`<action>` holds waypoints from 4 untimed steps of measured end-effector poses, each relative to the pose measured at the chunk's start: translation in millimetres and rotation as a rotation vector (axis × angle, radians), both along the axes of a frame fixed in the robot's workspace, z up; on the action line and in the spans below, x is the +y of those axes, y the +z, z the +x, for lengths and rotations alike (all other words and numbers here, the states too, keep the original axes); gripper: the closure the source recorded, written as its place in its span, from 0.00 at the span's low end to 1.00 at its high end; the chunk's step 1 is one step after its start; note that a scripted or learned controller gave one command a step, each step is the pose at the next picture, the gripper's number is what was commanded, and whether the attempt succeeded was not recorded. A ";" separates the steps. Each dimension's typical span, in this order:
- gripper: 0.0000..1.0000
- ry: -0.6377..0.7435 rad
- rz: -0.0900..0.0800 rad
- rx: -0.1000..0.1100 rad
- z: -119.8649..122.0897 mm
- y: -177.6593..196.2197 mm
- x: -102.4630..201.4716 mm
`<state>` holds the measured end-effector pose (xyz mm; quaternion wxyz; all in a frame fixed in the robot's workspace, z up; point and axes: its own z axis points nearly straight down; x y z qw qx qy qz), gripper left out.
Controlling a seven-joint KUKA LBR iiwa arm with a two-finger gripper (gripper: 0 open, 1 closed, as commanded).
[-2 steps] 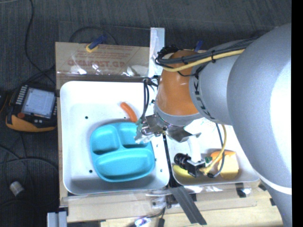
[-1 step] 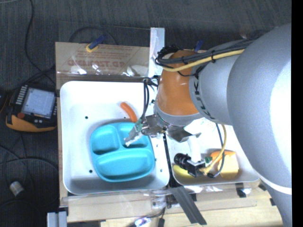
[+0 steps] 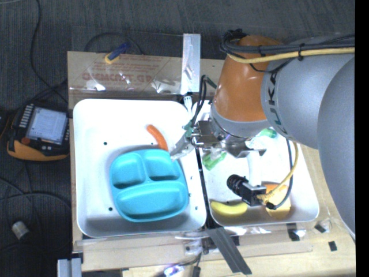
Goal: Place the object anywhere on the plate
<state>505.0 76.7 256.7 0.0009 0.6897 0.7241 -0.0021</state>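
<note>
I can't tell if my hand (image 3: 183,145) is spread or closed; the carrot (image 3: 156,136) just past it looks light, stiff, slick, so I'd pinch mid-length

Partial dark letters "UK" on the grey arm (image 3: 275,113); reddish print on the clear bag (image 3: 124,74) illegible.

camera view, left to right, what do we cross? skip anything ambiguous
handheld screen unit → blue plate → banana
</note>
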 end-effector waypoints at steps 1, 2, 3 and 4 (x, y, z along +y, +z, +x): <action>1.00 0.001 -0.004 0.002 0.2 8.4 -0.1; 1.00 -0.195 0.001 0.001 -21.6 -18.9 5.6; 1.00 -0.182 0.000 -0.001 -20.9 21.0 2.3; 1.00 -0.301 -0.002 0.000 50.1 47.6 72.5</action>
